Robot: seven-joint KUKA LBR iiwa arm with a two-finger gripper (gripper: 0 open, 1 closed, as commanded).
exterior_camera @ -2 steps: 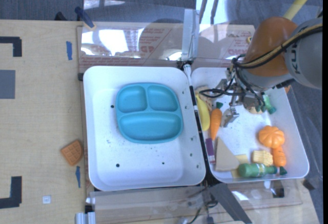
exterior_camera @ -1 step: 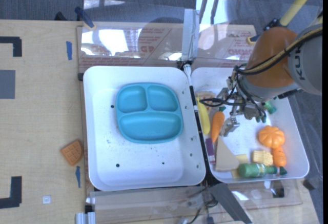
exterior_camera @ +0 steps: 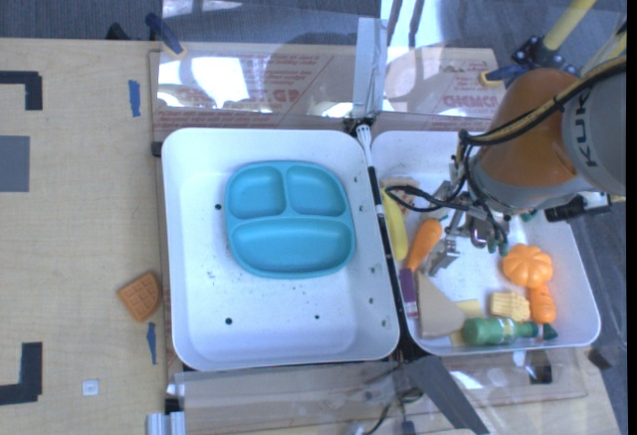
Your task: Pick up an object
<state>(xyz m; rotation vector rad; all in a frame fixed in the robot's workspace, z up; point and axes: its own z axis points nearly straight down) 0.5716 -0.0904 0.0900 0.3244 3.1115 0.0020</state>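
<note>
Reaching in over the right bin (exterior_camera: 587,324), the claw (exterior_camera: 468,236) hangs low among toy food; whether it is open or shut, or has hold of anything, cannot be told. An orange carrot (exterior_camera: 424,241) lies just left of it, with a yellow banana (exterior_camera: 394,227) beyond. An orange pumpkin (exterior_camera: 527,266) sits just right and below, a green bottle (exterior_camera: 494,330) further below. Far left, the left bin (exterior_camera: 199,324) holds a blue divided plate (exterior_camera: 290,219), and a waffle (exterior_camera: 140,295) rests on the tabletop (exterior_camera: 70,224).
</note>
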